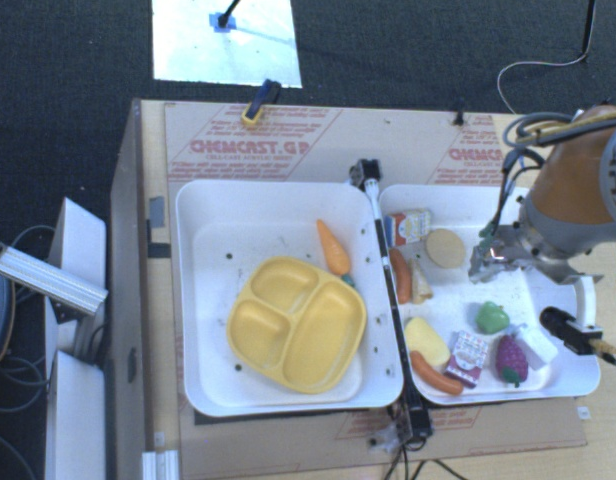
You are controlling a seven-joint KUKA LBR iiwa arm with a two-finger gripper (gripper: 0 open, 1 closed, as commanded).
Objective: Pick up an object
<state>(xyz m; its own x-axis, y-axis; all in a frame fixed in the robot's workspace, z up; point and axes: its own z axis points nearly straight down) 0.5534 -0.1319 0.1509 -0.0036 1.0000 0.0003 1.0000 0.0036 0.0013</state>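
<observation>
The right bin (pixel 578 373) holds several toy foods: a tan round cookie (pixel 446 248), a small carton (pixel 412 226), a green pepper (pixel 493 317), purple grapes (pixel 510 358), a red-and-white packet (pixel 468 356), a yellow piece (pixel 426 340) and an orange sausage (pixel 435 375). My gripper (pixel 485 264) hangs low over the bin's middle, just right of the cookie and above the green pepper. Nothing can be seen held in it. The grey arm with its orange band (pixel 580 180) comes in from the right.
The left bin (pixel 203 268) carries a yellow divided plate (pixel 296 323) and an orange carrot (pixel 334 247) beside the divider (pixel 380 258). A sausage and bun (pixel 404 276) lie against the divider in the right bin. Cables (pixel 523 68) trail behind the arm.
</observation>
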